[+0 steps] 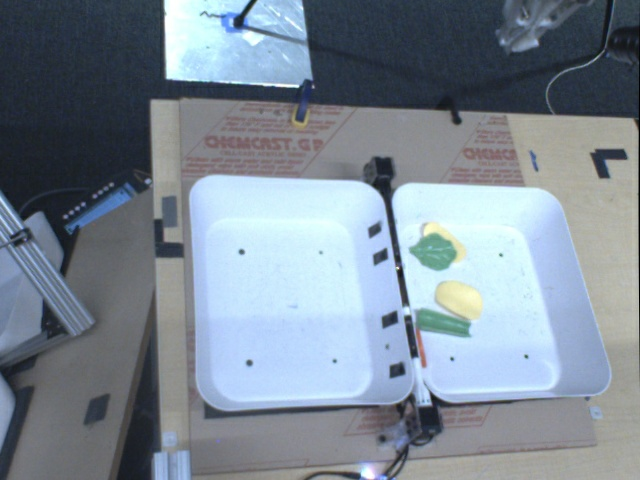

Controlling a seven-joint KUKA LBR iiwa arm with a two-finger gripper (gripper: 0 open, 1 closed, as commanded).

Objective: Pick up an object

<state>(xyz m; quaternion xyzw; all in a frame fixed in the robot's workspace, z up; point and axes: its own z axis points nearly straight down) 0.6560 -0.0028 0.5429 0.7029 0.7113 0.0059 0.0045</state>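
The right bin point(560, 268) holds three small items near its left side. A green leaf-shaped piece point(433, 254) lies partly over a yellow piece point(447, 239). Below them sits a yellow lemon-like object point(459, 299), and touching its lower edge lies a green pod-shaped object point(442, 322). My gripper point(533, 13) hangs high at the top right of the camera view, far beyond the bins, pale and blurred, with nothing visible between its fingers.
The left bin point(215, 268) stands beside the right one, joined by a black clip strip point(397, 288). A shiny metal sheet point(238, 26) lies on the dark floor at the back left. An aluminium frame point(40, 278) stands at the left edge.
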